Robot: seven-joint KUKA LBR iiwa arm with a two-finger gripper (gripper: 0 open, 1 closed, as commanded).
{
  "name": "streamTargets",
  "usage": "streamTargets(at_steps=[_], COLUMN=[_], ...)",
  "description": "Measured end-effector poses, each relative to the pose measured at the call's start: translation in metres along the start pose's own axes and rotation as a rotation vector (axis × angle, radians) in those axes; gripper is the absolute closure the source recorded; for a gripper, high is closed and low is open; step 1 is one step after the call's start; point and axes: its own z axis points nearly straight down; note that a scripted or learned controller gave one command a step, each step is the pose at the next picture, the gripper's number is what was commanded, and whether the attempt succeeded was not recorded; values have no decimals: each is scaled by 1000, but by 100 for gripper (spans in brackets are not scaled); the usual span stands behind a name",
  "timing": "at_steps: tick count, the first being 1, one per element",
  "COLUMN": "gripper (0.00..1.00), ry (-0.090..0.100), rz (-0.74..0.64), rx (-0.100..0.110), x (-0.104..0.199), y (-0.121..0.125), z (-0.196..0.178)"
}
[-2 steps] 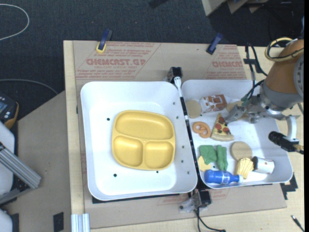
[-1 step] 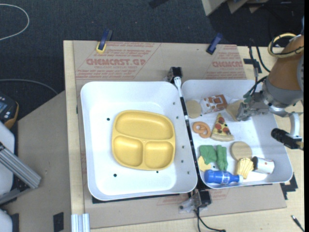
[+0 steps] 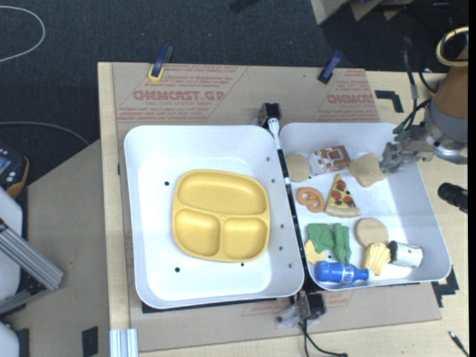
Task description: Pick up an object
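The right bin [image 3: 428,199] holds several toy foods: a tan bread piece [image 3: 366,169], a pizza slice [image 3: 341,197], a pretzel [image 3: 309,197], a small patterned packet [image 3: 330,158], a round cookie [image 3: 371,231], green leaves [image 3: 329,239], a blue bottle [image 3: 340,274], yellow fries [image 3: 377,256] and a white cup [image 3: 407,255]. My gripper [image 3: 393,157] hangs at the bin's upper right, just right of the bread piece and close to it. Nothing visible sits between its fingers.
The left bin [image 3: 141,199] contains a yellow three-section plate [image 3: 220,215]. A beige lump [image 3: 297,167] lies by the divider between the bins. Blue clamps [image 3: 159,62] [image 3: 330,66] hold the cardboard base at the back. Cables run along the right side.
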Motion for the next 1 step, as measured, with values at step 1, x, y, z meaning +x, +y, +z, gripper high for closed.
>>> streamTargets(at_steps=[1], gripper=[100], ry=[0], rz=[0], rx=[1], x=[-1], y=[-8], z=[-57])
